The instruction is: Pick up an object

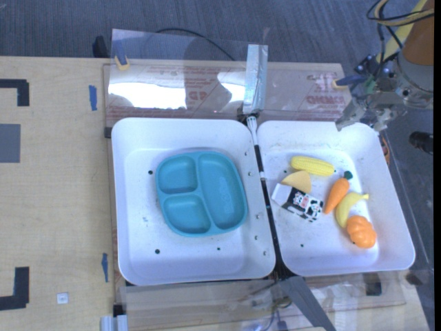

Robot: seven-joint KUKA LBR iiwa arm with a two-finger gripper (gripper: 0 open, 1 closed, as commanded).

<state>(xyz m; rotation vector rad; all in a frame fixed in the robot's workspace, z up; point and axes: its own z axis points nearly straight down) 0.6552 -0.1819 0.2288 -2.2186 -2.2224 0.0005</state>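
Your arm's hand (368, 112) hovered above the far right corner of the right bin (393, 254), over its rim; from this angle you could not tell whether it was open or closed, and nothing showed in its grip. In that bin lay a cluster of toy foods: an ear of yellow corn (312, 165) at the far side, a yellow cheese wedge (298, 181) just in front of it, a black-and-white carton (299, 201) touching the wedge, an orange carrot (336, 193) lying aslant to their right, a yellow banana (349, 205) beside the carrot, and an orange, pumpkin-like piece (361, 232) at the banana's near end. The left bin (131, 205) held a blue divided plate (201, 192) with three compartments, set near its middle. Both bins sat side by side on the table (48, 185), with a clear panel (179, 74) standing behind them.
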